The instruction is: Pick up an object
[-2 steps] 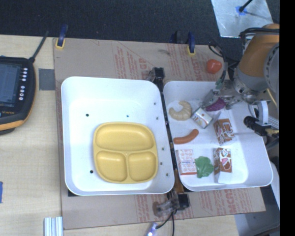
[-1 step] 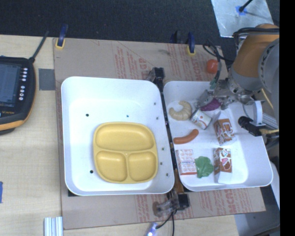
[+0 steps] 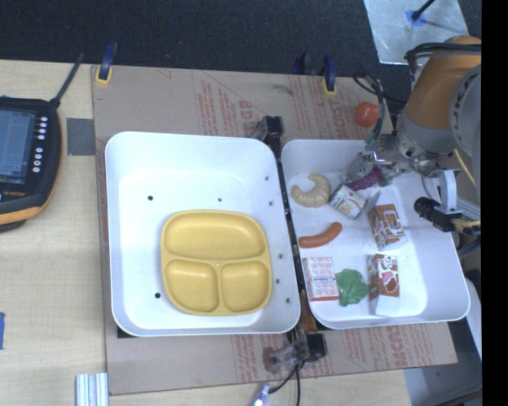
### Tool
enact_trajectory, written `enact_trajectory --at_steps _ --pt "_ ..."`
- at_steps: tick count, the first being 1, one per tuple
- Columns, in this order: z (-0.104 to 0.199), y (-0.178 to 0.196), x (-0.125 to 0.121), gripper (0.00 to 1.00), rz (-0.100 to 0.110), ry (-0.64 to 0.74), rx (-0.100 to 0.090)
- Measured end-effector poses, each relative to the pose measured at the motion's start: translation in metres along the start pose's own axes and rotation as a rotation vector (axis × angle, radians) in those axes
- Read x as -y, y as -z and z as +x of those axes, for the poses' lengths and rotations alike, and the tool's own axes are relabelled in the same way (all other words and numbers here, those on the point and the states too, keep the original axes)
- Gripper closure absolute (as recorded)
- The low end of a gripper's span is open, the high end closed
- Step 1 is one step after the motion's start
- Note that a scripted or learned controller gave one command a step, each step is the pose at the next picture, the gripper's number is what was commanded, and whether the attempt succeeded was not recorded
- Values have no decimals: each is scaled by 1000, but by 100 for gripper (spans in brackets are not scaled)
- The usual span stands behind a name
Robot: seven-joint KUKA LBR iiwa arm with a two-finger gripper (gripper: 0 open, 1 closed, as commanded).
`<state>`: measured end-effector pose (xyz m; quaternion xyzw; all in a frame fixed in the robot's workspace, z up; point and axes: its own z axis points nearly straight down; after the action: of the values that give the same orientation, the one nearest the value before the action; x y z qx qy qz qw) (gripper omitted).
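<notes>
Cardboard covered the bench beneath two white bins. We found the gripper low at the right bin's twelve o'clock, over a purple item and a small carton; we could not tell its state. In our judgement, a clean vertical descent onto one item would serve best. Candidates included a curved croissant, a smooth sausage and glossy packets. A moulded yellow divided tray occupied the left bin.

Grey arm, orange band, black cables near wrist.
</notes>
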<state>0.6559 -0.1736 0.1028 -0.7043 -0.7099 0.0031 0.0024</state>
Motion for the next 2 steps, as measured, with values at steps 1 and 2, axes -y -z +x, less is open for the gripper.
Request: enact_trajectory --at_steps 1,2 --pt "56 118 14 100 -8 -3 -1" --pt "104 100 47 100 -3 -2 0"
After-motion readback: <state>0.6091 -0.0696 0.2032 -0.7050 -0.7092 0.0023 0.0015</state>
